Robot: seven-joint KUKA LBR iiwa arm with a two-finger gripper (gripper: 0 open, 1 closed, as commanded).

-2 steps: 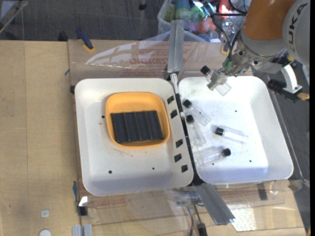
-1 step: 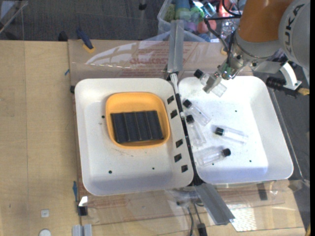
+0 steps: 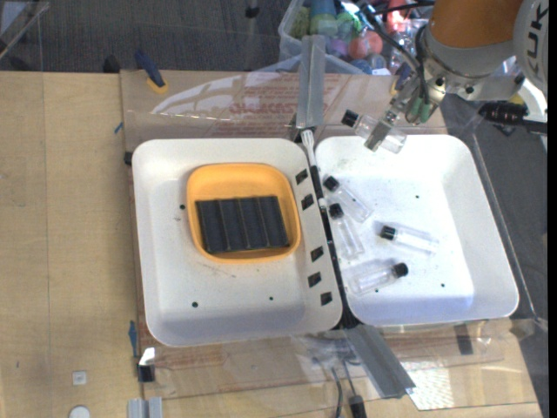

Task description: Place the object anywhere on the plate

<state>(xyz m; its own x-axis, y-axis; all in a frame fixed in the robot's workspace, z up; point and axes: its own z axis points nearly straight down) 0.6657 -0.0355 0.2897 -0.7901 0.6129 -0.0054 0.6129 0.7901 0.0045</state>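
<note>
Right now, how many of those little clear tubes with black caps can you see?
5 tubes. Four lie in the right bin: two near the divider, one mid-bin, one toward the front. The fifth tube sits between the pincer tips. Others may be hidden.

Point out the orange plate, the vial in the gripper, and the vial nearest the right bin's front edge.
orange plate (image 3: 202, 184): camera view, bare left rim.
held vial (image 3: 384, 137): camera view, clear body below the fingers.
front vial (image 3: 376, 274): camera view, clear body left of its black cap.
</note>
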